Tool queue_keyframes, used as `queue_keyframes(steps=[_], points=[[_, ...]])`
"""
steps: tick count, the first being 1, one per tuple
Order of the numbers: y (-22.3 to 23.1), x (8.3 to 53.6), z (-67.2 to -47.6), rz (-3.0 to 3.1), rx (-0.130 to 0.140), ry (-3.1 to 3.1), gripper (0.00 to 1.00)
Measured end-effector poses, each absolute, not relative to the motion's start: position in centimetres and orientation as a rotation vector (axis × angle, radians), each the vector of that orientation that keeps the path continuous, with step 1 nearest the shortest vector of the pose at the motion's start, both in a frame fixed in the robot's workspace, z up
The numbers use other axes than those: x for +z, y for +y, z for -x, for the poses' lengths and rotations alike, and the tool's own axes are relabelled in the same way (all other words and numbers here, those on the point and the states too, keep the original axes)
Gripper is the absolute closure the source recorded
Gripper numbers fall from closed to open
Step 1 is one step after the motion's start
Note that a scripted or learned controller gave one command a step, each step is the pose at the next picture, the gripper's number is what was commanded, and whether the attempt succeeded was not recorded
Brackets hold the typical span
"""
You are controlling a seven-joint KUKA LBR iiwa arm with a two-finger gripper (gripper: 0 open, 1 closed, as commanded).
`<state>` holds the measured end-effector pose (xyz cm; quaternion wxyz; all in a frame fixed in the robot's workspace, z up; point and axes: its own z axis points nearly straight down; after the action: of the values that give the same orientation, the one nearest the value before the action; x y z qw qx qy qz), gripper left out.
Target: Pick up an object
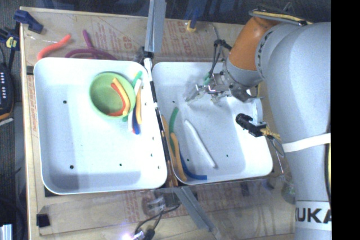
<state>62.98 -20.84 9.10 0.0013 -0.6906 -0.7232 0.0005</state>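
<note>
— Where's the tool?
— Low over the right bin; whether it is spread, I cannot tell.
— And the objects?
— White stick lies below it; green bowl in the left bin.

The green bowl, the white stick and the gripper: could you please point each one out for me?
green bowl (107,95): camera view, on its inner floor.
white stick (199,145): camera view, on the middle of its length.
gripper (198,90): camera view, at its tips.
</note>
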Motion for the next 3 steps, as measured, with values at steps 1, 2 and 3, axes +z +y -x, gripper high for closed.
queue_keyframes(steps=[1,2,3], points=[[-21.0,15.0,-65.7,2.229,-0.001,-2.213,0.00],[-19.3,15.2,-58.0,1.843,0.002,-2.540,0.00],[-12.0,9.8,-60.1,1.535,0.015,-2.757,0.00]])
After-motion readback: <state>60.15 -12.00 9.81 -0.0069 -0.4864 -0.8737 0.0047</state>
